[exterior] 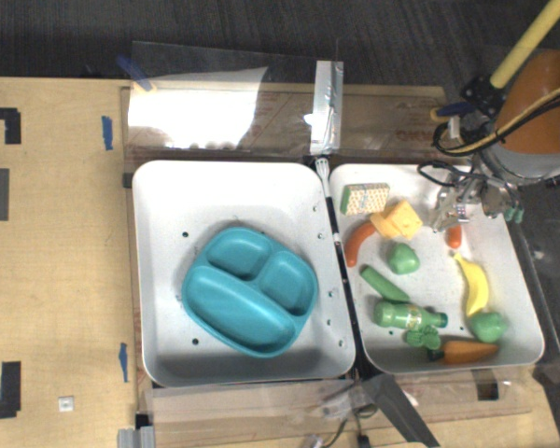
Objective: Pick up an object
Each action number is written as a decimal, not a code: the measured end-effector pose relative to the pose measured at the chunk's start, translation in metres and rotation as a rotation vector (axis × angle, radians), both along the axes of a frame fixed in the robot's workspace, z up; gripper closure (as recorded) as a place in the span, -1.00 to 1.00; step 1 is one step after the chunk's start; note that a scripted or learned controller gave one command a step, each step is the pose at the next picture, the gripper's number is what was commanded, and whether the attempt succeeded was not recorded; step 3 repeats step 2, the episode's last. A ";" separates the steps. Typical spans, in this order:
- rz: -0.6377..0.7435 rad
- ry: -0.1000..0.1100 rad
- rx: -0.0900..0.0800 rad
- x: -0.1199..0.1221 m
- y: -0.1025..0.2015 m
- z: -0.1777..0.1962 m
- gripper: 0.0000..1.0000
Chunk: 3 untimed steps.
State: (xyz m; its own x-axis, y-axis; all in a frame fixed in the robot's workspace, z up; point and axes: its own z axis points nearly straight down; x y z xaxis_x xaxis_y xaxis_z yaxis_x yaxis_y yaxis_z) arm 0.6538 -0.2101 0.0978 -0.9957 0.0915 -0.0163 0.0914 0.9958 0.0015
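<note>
Your pincer (pixel 455 215) hangs over the right bin's (pixel 523 278) upper corner; I cannot tell its opening. Drop squarely onto the small red piece (pixel 455 238) just beneath, clear of the banana (pixel 476 286).

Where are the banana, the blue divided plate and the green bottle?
banana (pixel 476 286): camera view, middle of its curve.
blue divided plate (pixel 249 290): camera view, centre ridge.
green bottle (pixel 403 316): camera view, its body.
</note>
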 end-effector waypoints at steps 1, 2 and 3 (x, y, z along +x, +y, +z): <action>0.000 0.002 0.000 0.000 0.000 -0.001 -1.00; -0.016 0.009 0.001 -0.005 -0.011 -0.012 -1.00; -0.016 0.009 0.001 -0.005 -0.011 -0.012 -1.00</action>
